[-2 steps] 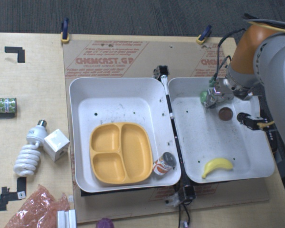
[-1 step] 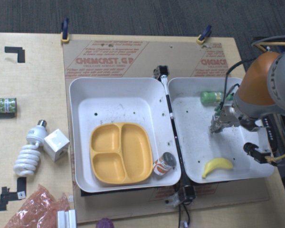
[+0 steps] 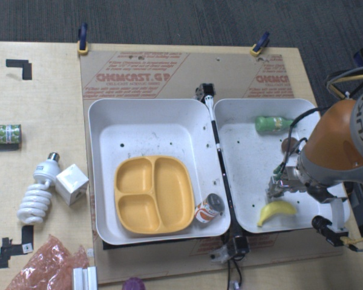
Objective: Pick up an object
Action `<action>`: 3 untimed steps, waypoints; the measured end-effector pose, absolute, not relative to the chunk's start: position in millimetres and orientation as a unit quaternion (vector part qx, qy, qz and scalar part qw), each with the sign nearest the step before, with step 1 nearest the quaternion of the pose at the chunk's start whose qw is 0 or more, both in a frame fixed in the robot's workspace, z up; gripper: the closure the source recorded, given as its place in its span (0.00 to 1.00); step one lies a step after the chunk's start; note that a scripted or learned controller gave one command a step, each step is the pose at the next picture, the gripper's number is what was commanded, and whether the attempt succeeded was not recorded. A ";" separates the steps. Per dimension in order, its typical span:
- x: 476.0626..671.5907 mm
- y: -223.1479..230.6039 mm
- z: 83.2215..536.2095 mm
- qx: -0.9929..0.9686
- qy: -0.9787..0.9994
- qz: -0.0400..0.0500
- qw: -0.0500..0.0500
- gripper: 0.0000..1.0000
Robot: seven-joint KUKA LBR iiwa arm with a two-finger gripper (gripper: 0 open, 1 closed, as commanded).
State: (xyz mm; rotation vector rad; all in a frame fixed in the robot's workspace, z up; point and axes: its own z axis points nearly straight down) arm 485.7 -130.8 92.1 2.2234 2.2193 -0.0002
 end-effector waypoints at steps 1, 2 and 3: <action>487.1 -131.5 102.0 0.709 0.705 0.001 0.001 1.00; 548.7 -185.7 92.5 0.707 0.707 0.000 0.001 1.00; 548.7 -185.7 92.5 0.707 0.707 0.000 0.001 0.00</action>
